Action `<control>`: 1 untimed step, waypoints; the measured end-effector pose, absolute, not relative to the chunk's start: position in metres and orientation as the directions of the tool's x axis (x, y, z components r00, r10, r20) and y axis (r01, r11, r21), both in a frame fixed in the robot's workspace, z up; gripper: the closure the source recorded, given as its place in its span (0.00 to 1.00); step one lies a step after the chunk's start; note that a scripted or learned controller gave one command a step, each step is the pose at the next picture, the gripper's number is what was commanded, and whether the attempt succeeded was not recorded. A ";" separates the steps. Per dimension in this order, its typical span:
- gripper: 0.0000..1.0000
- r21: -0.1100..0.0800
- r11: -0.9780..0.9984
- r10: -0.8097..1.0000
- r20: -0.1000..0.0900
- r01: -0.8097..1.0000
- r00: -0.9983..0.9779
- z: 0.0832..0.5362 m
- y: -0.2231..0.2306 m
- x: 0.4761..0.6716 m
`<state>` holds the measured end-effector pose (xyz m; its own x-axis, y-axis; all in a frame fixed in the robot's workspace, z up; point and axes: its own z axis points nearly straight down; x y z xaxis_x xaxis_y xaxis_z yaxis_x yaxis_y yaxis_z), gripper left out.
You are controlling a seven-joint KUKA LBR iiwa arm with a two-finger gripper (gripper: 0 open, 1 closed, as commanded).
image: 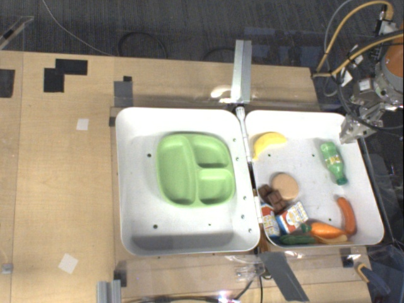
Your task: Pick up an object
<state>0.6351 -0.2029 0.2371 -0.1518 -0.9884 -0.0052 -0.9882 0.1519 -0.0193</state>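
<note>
While the left bin [132,169] holds a green tray [192,168], the right bin [303,160] holds toy food.

On my feed I see a wooden bench [63,188] carrying two white bins side by side. In the left bin [136,169] lies a green divided tray [192,169], flat and roughly centred. A metal post [242,74] stands behind the seam between the bins. Black patches [63,73] and a small white square [83,124] mark the bench's left part.
</note>
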 end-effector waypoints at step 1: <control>1.00 -0.029 0.153 -0.988 -0.008 -0.988 -0.153 0.251 -0.202 0.638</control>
<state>0.6376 -0.2017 0.2509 -0.1531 -0.9882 -0.0078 -0.9877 0.1533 -0.0293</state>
